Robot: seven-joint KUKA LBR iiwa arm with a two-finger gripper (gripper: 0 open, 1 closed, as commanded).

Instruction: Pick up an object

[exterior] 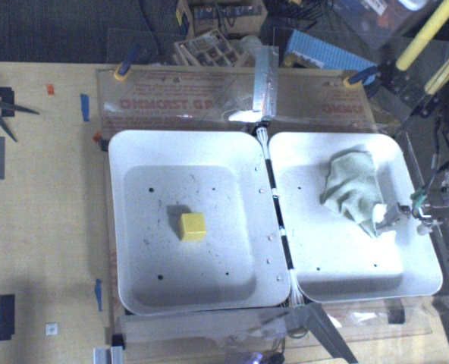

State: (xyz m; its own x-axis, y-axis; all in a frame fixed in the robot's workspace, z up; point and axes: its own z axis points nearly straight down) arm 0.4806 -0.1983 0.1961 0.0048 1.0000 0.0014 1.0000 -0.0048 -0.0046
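Observation:
A small yellow block (193,226) lies on the floor of the left bin (133,165), a little left of its middle. A crumpled pale green cloth (352,186) lies in the right bin (323,271), toward its back right. My gripper (391,217) reaches in low over the right bin's right rim. Its tip is at the cloth's lower right corner and looks to be touching it. I see nothing lifted off the bin floor.
A clear plastic sheet with red lettering (179,101) stands behind both bins. A metal divider (264,89) rises where the bins meet. Cables and a frame (437,203) crowd the right edge. Boxes and clutter (217,21) lie beyond the bench.

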